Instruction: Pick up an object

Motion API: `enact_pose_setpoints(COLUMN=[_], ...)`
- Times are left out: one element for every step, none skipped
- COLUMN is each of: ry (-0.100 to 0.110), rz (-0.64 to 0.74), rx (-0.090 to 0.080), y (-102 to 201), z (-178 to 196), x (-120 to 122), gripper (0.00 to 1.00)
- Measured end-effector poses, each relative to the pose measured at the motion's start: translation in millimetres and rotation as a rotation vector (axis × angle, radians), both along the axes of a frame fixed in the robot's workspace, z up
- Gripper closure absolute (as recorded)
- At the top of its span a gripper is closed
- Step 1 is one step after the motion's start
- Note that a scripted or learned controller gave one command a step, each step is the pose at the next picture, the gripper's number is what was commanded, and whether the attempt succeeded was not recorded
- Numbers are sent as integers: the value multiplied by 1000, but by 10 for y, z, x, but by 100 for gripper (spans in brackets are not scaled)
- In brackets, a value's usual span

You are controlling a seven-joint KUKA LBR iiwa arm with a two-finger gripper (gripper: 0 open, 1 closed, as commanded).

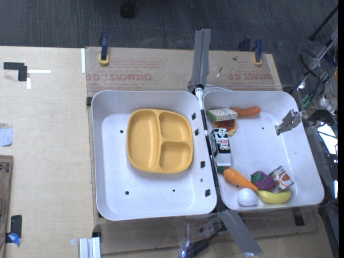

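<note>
The arm enters at the right edge of the view, its body mostly cut off there; the gripper sits low at the arm's end, pointing leftward, a grey pointed shape; it holds nothing; whether its tips are parted is too small to tell.

The arm is cut off by the right edge; its upper links lie out of frame. The end effector is small and blurred, and its finger state cannot be determined. The green-labelled packet overlaps the item beneath it, which cannot be identified. Print on the black-and-white carton is too small to read. The brown object on the desk is cropped by the left edge.
</note>
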State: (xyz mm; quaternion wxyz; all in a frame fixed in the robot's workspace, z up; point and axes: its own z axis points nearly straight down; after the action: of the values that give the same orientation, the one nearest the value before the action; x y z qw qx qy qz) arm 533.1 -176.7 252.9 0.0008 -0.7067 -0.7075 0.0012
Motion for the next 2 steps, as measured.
enact_pose_setpoints(ry=[0, -1], rz=[-61, -142], rx=[1, 1], y=[9, -169], z=[-1019, -1622], x=[-492, -94], gripper=[0, 0])
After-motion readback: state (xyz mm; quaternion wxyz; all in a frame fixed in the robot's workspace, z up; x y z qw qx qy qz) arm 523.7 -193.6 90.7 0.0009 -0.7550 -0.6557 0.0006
